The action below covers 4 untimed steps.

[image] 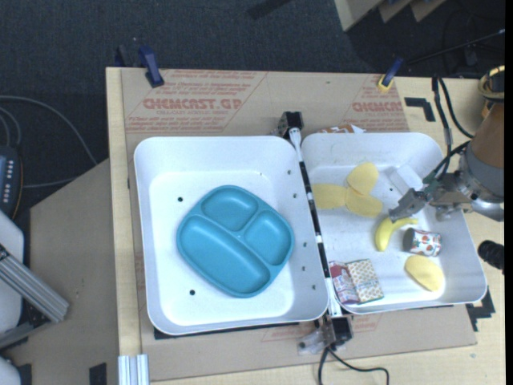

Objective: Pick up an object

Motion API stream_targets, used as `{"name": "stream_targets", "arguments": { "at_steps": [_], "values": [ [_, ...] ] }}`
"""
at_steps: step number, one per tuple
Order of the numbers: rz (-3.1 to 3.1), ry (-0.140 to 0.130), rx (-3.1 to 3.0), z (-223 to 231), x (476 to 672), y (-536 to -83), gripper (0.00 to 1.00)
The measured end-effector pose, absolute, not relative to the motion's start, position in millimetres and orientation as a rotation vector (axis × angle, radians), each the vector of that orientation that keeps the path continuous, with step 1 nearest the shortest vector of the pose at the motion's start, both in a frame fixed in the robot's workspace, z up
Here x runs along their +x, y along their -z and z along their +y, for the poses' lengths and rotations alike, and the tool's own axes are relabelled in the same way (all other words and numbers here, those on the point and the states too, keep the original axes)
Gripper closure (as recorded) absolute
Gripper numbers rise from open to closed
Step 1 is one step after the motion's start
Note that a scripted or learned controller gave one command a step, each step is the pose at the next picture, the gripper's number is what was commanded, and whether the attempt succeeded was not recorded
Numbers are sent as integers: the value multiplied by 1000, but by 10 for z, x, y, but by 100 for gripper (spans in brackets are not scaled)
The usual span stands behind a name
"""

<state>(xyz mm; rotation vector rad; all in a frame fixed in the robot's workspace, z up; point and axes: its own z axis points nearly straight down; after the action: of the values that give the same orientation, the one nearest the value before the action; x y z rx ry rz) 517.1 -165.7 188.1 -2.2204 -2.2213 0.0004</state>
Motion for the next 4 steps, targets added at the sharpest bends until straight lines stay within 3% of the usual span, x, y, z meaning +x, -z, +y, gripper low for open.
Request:
{"name": "stream_targets", "arguments": {
  "at_steps": [1,2,3,4],
  "values": [
    [-2220,-1,-2221,-1564,5237,-1030,0],
    [-2220,1,-2224,-1567,5242,-1131,100],
    [-2220,1,-2224,-1567,5242,-1131,0],
    [-2221,2,-2225,-1565,5246,-1229,100]
  ]
}}
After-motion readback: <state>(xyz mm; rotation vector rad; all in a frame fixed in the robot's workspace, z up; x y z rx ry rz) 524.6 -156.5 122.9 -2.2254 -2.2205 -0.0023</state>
